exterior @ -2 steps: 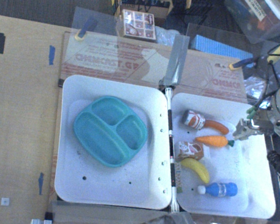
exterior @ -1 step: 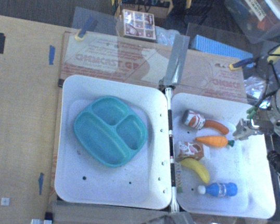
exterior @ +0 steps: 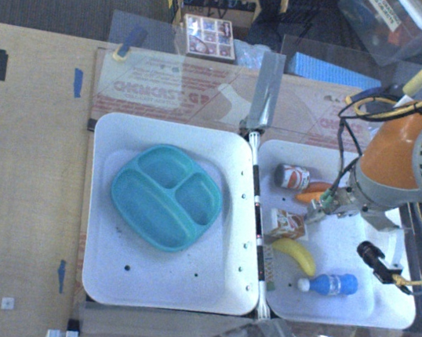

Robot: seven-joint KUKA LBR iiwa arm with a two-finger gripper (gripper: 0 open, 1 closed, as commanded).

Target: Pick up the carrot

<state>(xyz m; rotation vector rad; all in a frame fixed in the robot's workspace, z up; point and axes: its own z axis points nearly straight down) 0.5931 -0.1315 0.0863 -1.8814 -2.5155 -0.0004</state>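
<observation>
Your gripper (exterior: 322, 210) hangs right of centre, the carrot (exterior: 310, 193) just beside its tip, toward upper left; you cannot tell whether it's open

The right bin (exterior: 367, 309) is crowded on its 9 o'clock side. A can (exterior: 293, 177) sits at 11 o'clock with the carrot (exterior: 314, 193) just beside it. A snack packet (exterior: 288, 223) lies at 9, a banana (exterior: 296, 255) at 8 and a bottle (exterior: 329, 284) at 6. The hand (exterior: 323, 209) hangs in the narrow gap between carrot and packet. Bare floor opens from the bin's middle toward 4 o'clock. In the left bin (exterior: 177, 281), a plate (exterior: 167, 196) takes the centre, with open floor from 4 to 8 o'clock.
</observation>
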